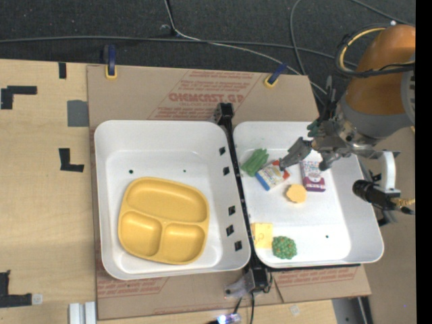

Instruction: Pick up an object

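Observation:
My gripper (304, 162) hangs over the right bin (361, 238), its two dark fingers spread open with nothing between them. One fingertip (286, 164) is close to a small white, red and blue packet (273, 175). A purple and white packet (312, 177) lies just below the other finger. An orange round piece (295, 194) sits a little nearer the front. A green leafy piece (254, 161) lies at the bin's left side. A green knobbly ball (284, 247) and a yellow square (262, 233) rest at the front left.
The left bin (111, 140) holds a yellow divided tray (163, 219). A black divider (233, 181) runs between the bins. The arm's grey and orange body (378, 79) rises at the right, with a black fitting (371, 191) at the right bin's edge. Cables cross the dark back.

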Controlling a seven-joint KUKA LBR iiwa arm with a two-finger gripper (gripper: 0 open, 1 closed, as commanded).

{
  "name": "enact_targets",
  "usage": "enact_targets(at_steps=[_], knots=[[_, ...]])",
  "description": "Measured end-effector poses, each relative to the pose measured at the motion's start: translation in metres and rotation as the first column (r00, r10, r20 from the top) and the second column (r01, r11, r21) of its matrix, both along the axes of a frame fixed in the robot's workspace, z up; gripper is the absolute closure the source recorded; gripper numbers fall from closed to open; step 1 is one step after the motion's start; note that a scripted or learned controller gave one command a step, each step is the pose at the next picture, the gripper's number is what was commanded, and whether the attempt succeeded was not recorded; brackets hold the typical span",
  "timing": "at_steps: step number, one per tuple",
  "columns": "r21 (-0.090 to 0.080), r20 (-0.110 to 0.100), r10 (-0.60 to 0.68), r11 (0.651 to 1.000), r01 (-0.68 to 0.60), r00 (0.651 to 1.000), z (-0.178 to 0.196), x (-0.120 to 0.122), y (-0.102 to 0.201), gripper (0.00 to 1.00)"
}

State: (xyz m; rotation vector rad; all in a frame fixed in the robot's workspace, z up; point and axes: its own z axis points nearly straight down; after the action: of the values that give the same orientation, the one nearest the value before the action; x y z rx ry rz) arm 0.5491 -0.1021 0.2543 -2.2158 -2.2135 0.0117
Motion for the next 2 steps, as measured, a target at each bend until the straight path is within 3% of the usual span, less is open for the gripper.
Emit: enact_targets(at_steps=[1,2], knots=[[-0.001,0.01,0.003,1.0,-0.002,1.0,0.005,0.002,0.0,0.0],[-0.002,0.006,0.002,1.0,-0.002,1.0,-0.042,0.003,0.008,0.0]])
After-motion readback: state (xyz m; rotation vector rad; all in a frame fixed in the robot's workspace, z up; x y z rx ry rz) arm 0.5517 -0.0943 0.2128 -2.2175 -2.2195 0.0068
